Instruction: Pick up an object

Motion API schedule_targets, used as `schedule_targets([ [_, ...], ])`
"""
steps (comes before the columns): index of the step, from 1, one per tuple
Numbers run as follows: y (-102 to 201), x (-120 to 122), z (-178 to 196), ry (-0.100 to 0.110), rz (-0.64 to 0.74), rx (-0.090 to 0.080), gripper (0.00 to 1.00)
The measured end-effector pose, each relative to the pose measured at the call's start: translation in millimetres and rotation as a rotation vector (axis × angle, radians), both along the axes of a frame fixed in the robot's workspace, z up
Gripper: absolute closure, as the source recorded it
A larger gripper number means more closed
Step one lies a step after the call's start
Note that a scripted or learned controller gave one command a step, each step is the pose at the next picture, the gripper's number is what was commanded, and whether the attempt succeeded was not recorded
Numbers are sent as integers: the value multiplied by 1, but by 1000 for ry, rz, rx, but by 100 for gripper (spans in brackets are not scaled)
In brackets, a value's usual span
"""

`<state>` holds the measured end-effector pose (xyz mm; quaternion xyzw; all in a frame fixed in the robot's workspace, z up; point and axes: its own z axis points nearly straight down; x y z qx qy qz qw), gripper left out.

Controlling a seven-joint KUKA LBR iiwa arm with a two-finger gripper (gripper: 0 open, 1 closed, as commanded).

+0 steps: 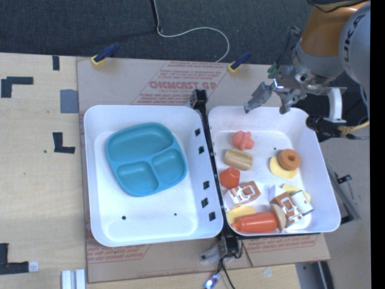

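Note:
My gripper [269, 103] hangs open above the far edge of the right bin [319, 146], with nothing between its fingers. Below it in that bin lie several toy foods: a pink piece [243, 139], a hot dog bun [238, 158], a red piece [229, 177], a donut [289, 159] on a yellow disc, two white-and-orange waffle-like pieces [245, 192] [293, 206], a yellow slice [239, 211] and a red sausage [259, 222]. The nearest of them, the pink piece, is well apart from the fingers.
The left bin [96, 161] holds a blue divided plate [146, 158]. A black divider with clips [206, 155] runs between the bins. Yellow-blue clamps [104, 53] [239, 61] sit at the far edge of the cardboard, and a white cable [192, 32] loops behind.

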<state>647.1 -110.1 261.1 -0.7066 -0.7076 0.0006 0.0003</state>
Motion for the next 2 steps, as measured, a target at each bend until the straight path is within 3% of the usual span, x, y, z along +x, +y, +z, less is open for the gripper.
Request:
schedule_targets([
  [1,4,-41,-160,15,-2,3,0],
  [2,5,-37,-140,2,1,1,100],
])
